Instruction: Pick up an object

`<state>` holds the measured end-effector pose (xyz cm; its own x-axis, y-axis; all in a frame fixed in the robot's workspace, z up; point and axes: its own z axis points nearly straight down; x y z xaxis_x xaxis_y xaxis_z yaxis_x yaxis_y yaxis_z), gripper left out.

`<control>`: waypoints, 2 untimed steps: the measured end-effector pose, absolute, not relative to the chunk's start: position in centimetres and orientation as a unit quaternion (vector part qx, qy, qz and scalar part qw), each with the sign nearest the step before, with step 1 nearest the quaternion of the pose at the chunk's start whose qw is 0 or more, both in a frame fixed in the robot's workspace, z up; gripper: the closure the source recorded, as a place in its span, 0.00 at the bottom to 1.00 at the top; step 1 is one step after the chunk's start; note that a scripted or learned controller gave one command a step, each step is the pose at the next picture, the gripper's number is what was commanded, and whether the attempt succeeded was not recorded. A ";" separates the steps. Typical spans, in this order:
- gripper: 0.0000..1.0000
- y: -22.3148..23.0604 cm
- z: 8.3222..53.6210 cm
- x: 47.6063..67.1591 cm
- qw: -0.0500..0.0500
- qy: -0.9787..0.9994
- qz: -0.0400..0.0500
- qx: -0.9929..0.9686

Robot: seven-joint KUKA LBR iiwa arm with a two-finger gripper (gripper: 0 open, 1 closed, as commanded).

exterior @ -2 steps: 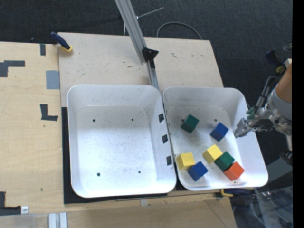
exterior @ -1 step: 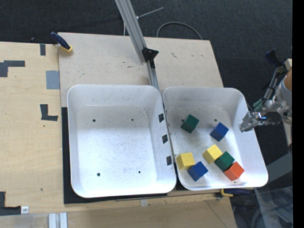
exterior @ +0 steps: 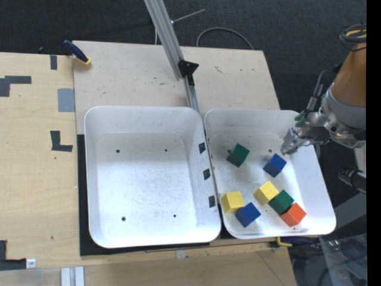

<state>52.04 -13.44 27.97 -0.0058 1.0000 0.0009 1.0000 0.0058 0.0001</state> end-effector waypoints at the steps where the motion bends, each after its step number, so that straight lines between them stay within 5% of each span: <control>1: 1.00 -7.8 26.9 54.9 0.001 -0.710 0.000 -0.705; 2: 1.00 -3.6 26.7 58.1 0.000 -0.709 0.000 -0.705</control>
